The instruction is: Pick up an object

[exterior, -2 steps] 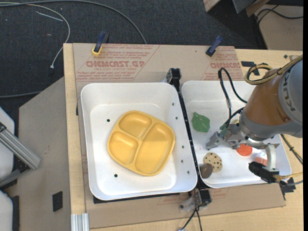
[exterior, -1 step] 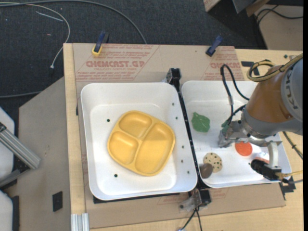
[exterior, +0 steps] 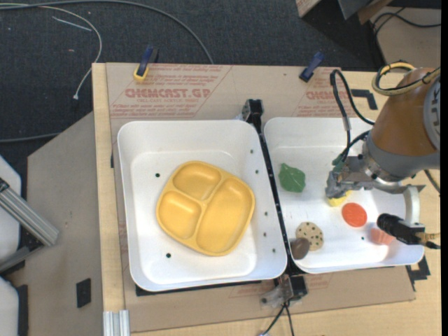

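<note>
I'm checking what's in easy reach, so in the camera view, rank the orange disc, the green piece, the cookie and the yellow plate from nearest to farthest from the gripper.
1. Orange disc, just right of and below the gripper.
2. Green piece, to its left in the same right bin.
3. Cookie, below and left of the gripper; close to the green piece's distance, so ranks 2 and 3 are near even.
4. Yellow plate, across in the left bin.

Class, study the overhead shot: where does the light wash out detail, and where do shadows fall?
Camera view: even, soft light; the white bins look nearly blown out; faint shadow under the yellow plate; the gripper is dark and hard to read.
</note>
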Action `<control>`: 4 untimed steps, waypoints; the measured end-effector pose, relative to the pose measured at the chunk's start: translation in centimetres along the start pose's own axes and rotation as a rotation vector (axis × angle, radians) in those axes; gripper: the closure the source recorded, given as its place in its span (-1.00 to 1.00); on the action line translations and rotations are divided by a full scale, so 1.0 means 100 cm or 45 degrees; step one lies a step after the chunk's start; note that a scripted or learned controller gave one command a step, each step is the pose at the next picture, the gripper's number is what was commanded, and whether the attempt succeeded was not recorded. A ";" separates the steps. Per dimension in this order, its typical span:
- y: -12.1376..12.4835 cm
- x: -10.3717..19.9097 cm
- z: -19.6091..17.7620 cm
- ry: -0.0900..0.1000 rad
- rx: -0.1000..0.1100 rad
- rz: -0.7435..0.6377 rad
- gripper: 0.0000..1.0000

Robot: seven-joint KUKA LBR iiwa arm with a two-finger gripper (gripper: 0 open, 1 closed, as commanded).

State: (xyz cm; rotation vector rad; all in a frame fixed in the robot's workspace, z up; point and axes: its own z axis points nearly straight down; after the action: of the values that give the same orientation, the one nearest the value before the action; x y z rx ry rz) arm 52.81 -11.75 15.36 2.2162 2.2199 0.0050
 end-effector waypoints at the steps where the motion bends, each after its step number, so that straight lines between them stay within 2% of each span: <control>1: 0.002 0.000 -0.053 0.000 0.000 0.000 1.00; 4: 0.059 0.135 -0.066 0.003 0.003 -0.004 1.00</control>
State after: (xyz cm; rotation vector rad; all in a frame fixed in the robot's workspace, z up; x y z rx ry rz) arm 58.61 1.73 21.96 2.2154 2.2256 0.0044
